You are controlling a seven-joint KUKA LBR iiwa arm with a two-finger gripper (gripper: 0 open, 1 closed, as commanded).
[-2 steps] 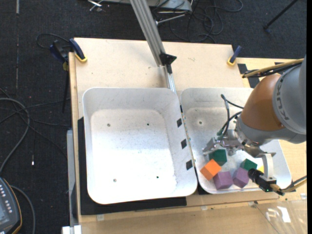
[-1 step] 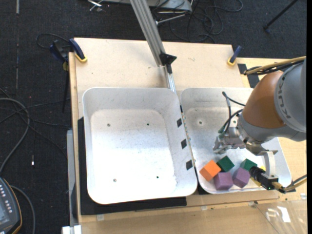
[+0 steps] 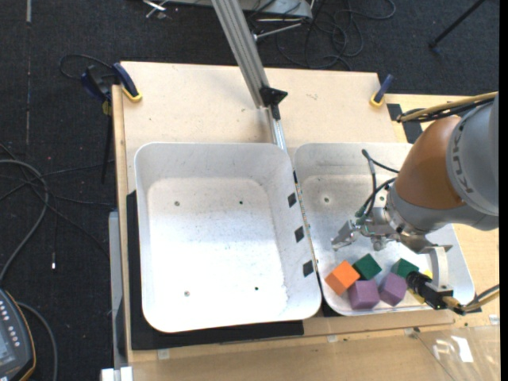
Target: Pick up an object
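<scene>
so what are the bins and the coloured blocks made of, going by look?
Bins: likely thin moulded plastic, glossy white, with rounded corners and scuffed, speckled floors. Blocks, e.g. the orange block and purple block: matte, evenly coloured, no glare; could be foam or painted wood, the view can't settle it.

Two bins sit side by side on the tabletop [image 3: 198, 101]. Left bin [image 3: 159, 165] adjoins right bin [image 3: 317, 161]. Five blocks [image 3: 365, 294] cluster in the right bin's near corner, gripper [image 3: 357, 235] just behind them.
</scene>
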